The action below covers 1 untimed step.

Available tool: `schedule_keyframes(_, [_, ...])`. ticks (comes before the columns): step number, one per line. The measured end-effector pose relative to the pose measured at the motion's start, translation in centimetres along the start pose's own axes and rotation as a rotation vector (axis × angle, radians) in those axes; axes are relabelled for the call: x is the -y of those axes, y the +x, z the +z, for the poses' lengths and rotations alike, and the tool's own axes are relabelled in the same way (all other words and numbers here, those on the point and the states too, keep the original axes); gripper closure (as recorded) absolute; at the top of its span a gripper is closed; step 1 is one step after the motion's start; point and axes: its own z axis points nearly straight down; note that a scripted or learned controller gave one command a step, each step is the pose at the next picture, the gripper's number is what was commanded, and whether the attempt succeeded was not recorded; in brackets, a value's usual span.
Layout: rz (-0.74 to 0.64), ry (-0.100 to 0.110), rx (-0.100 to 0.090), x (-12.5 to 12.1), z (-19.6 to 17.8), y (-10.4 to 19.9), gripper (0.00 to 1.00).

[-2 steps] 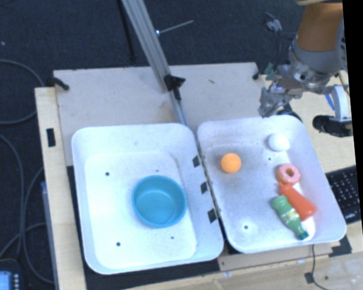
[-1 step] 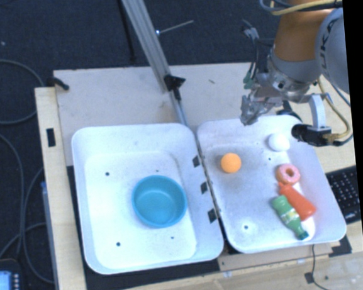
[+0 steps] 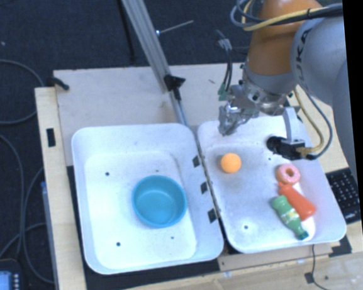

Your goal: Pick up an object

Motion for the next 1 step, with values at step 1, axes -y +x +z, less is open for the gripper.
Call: schedule_keyframes(1, [0.000, 0.002, 0.000, 2.09, 1.31, 5.19, 1.00])
